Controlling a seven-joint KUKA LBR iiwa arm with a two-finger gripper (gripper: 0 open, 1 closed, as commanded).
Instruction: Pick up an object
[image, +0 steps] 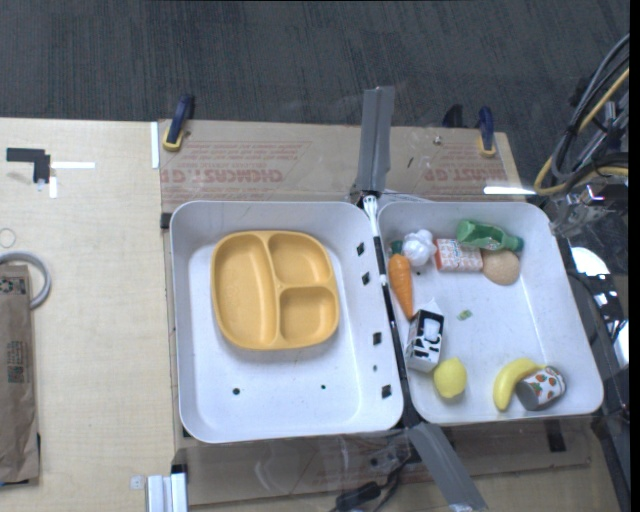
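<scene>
Pale wood is what you see first: the desk (90, 300) fills the left of the frame, with a brown cardboard sheet (270, 165) lying along the upper middle, held by two blue clamps (180, 122) at its top corners

Next in size, the left bin (190, 400) sits centre frame and the right bin (575, 330) touches it along the shared middle edge

You find a yellow divided plate (275, 290) lying flat in the upper half of the left bin

A brown paper bag (15, 370) lies at the far left edge, partly cut off

Everything you could pick lies in the right bin. A carrot (401, 284) lies against its left wall, with a black-and-white carton (427, 340) just below it. A banana (512, 381) curves near the lower right corner, touching a patterned can (541, 388). A green packet (488, 236) lies at the top, with a red-and-white packet (459, 257) and a tan round piece (501, 267) just under it. A lemon (450, 379) sits below the carton, a white lumpy piece (417, 246) lies above the carrot, and a small green scrap (465, 315) rests on the bin floor mid-bin

How the tool stands, spread or pressed together, you cannot tell
</scene>
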